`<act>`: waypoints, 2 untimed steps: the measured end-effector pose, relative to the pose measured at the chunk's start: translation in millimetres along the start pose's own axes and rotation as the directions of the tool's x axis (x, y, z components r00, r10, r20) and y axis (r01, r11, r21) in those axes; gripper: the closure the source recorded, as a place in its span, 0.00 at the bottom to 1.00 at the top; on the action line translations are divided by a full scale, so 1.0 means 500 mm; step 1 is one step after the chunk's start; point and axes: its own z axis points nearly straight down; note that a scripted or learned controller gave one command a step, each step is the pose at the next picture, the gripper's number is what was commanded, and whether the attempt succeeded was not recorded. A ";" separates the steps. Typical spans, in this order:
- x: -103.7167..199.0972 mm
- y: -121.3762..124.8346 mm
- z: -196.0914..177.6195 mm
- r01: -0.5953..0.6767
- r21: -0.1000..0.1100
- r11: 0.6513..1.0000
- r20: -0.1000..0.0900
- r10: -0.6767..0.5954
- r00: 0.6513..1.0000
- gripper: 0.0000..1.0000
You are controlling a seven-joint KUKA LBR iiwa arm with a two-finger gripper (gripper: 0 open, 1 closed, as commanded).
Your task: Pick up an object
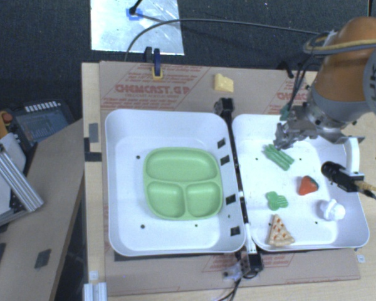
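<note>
Since the gripper [284,137], its opening impossible to judge, hung just beside the ridged green plastic strip [279,157], a descent there risked only nudging it.

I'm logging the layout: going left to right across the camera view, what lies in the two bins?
Green divided plate → green toy → red strawberry → white piece.

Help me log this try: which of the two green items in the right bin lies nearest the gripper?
The long ridged green piece, lying just below the gripper. The small lumpy green piece sits farther down, above the pizza slice.
</note>
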 end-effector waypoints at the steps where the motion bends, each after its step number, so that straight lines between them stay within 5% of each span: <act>1: 0.109 -0.006 0.032 -0.002 0.000 1.000 0.000 0.002 1.000 1.00; 2: 0.212 -0.014 0.019 0.001 0.000 1.000 -0.001 -0.001 1.000 1.00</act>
